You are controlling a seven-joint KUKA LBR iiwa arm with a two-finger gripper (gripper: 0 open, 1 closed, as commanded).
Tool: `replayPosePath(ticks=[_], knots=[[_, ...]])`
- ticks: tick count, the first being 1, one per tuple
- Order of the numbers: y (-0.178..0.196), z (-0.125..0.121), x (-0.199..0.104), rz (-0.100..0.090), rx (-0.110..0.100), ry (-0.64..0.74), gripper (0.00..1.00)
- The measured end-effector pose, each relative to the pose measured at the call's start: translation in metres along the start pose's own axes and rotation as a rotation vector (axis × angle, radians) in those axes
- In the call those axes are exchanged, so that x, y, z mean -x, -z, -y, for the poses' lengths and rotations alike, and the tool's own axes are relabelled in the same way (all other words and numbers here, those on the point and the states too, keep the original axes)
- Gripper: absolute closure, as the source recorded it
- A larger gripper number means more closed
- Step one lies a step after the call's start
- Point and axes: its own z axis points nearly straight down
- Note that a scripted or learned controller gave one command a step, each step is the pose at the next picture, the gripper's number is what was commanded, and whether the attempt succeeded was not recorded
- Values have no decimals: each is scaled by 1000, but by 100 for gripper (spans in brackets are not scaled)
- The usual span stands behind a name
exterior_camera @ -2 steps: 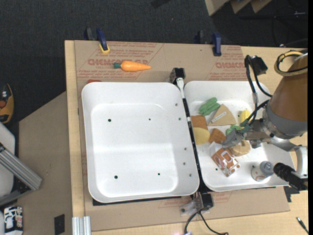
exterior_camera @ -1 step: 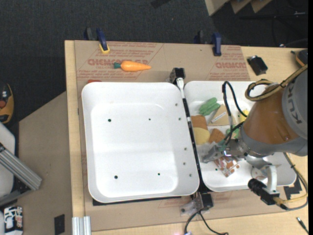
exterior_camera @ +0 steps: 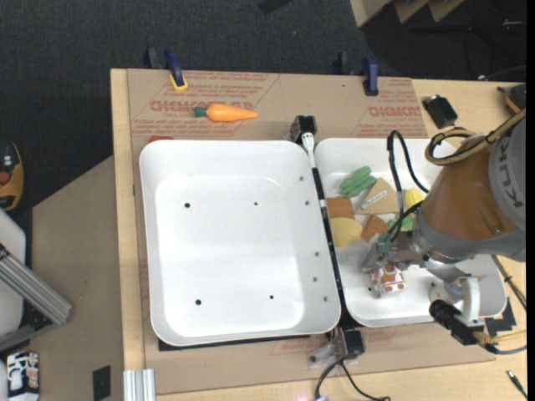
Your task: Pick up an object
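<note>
A heap of small objects lies in the right white plastic bin (exterior_camera: 468, 312): a green ridged piece (exterior_camera: 357, 180), tan and orange blocks (exterior_camera: 341, 208), a yellow wedge (exterior_camera: 346, 231) and a small red-and-white patterned item (exterior_camera: 388, 281). The grey gripper (exterior_camera: 380, 253) hangs low over that heap, just above the patterned item; whether it grips anything I cannot tell. The left white bin (exterior_camera: 234, 241) sits alongside. An orange toy carrot (exterior_camera: 224, 114) lies on the cardboard-topped bench (exterior_camera: 276, 98) behind it.

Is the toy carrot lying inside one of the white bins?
No, the carrot lies on the cardboard bench top, beyond the far rim of the left bin, outside both bins.
</note>
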Motion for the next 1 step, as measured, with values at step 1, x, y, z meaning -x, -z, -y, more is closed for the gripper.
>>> replayPosePath(ticks=[1], knots=[[94,-19,-79,-2,5,10,100]])
